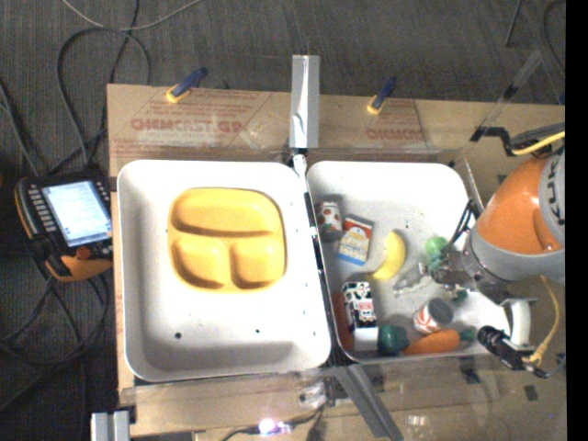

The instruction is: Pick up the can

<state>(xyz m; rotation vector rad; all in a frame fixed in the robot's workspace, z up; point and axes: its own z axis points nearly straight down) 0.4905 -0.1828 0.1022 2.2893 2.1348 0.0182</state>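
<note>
Right bin (390, 175), gripper (439, 274) blurred

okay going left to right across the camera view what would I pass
Tablet → yellow tray in the left bin → can → banana → end effector → the arm's orange band.

Glossy white plastic bins (138, 246) — a matt yellow plastic tray (228, 237) — a raw wooden bench (129, 118).

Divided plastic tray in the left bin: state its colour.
Yellow; the divided plastic tray shows in the camera view.
</note>
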